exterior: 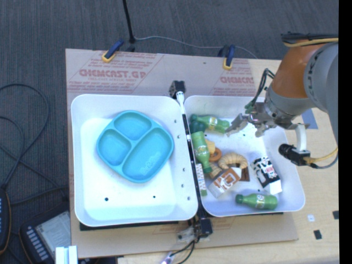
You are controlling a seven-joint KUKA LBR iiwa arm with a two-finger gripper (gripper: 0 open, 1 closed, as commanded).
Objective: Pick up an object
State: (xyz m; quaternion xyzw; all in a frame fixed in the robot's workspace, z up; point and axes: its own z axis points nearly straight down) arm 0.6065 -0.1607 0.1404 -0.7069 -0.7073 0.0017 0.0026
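I count three green bottles (257,201), one croissant (233,160) and one black-and-white carton (267,173) in my right bin (294,202). Gripper (251,123) hovers above, fingers apart, clamping nothing.

setting: robotics lab | evidence: clamped board (181,81), loose cables (22,125), grey carpet (55,15)

Both bins (82,147) look like smooth white plastic with a soft sheen. The blue divided plate (135,146) appears to be smooth, slightly glossy plastic. The green bottles (257,201) are shiny plastic. The board (110,73) beneath looks like matt brown cardboard with red print. The floor (55,21) is rough grey carpet
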